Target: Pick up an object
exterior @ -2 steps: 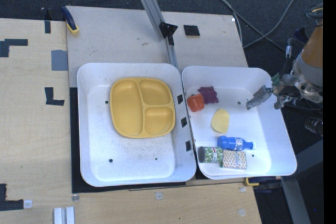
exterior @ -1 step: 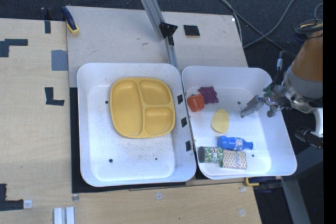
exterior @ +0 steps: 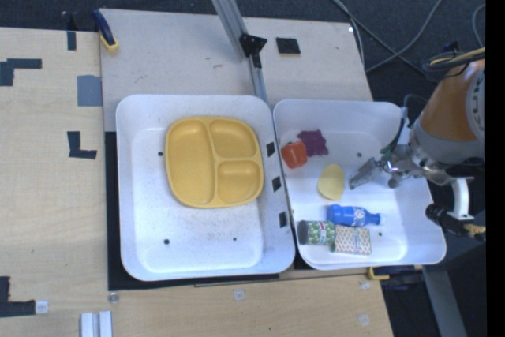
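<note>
The pincer (exterior: 364, 174) is hanging open in the right bin (exterior: 410, 249), holding nothing. Just beside it a yellow lemon (exterior: 331, 182) is lying. A blue bottle (exterior: 352, 215), a green packet (exterior: 334, 237), an orange cup (exterior: 293, 155) and a purple toy (exterior: 313, 141) are sitting around it. The left bin (exterior: 142, 249) is holding a yellow tray (exterior: 214, 162).

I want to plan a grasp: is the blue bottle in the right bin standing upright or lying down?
Lying down. The blue bottle shows its full length along the floor of the right bin, its white cap end pointing right, just above the patterned packet.
</note>
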Robot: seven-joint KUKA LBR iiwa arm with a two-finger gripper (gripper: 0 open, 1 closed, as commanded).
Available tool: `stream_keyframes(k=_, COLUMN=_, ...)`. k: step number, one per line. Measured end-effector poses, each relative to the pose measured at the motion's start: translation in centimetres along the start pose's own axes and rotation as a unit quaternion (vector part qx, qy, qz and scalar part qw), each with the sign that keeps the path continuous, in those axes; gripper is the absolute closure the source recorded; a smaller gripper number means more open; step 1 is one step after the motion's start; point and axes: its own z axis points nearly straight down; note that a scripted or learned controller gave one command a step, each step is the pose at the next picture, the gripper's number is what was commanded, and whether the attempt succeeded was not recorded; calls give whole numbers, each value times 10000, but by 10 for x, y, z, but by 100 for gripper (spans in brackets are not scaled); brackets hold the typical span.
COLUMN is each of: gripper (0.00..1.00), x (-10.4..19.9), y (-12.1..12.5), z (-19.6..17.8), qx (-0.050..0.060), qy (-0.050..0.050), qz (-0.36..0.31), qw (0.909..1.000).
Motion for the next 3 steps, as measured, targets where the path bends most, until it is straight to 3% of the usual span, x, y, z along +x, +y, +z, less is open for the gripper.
stream_keyframes(k=1, gripper=100, x=0, y=1, z=-14, qx=-25, qy=-5, qz=-5, qw=10000)
stream_keyframes(k=3, gripper=100, x=6, y=-11, z=-106, qx=-50, qy=-11, qz=-5, qw=10000)
